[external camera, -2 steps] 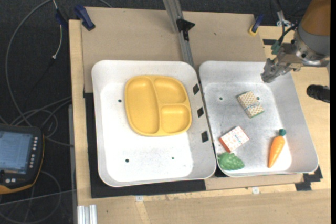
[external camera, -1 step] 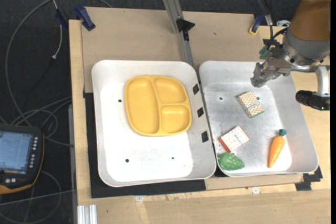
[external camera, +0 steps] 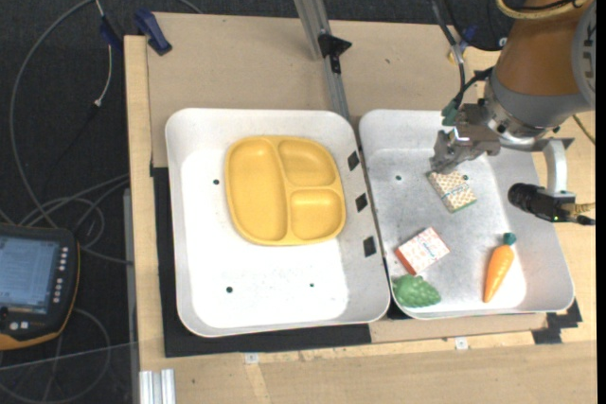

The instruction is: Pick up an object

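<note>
Grey two-finger gripper is low in the right shallow white bin, its tip right at the top edge of a small patterned square packet; whether it is open or gripping, cannot tell. Near that bin's front edge: red-white small box, green leafy toy, orange toy carrot. Left white bin holds a yellow three-compartment plastic plate.

no readable text, small boxes and pendant screen show only blurred print
</note>
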Controlling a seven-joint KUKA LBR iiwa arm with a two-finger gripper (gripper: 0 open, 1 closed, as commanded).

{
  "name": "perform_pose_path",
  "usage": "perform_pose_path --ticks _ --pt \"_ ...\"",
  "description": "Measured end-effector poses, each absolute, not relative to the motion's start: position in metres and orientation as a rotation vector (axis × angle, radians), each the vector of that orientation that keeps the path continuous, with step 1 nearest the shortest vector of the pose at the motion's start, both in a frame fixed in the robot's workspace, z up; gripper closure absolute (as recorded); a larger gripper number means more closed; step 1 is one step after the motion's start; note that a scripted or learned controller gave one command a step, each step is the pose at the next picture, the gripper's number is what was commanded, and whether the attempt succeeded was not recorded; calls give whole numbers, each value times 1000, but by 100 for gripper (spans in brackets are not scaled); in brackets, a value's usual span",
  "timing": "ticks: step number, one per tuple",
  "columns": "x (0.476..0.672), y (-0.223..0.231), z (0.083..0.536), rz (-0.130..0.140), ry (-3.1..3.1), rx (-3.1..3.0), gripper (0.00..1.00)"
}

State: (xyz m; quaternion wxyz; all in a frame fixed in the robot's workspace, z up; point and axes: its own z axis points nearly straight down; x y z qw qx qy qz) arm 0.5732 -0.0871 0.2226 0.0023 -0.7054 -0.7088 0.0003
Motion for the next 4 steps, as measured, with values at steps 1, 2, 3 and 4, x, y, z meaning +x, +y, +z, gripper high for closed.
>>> perform_pose_path --ticks 1,2,3,4 --pt "552 -38 216 1 -2223 -2212 100" --pt "539 20 230 -2 -2226 -2210 100" --pt "523 67 223 2 -2224 -2211 100" --pt "524 64 223 2 -2220 -2219 0"
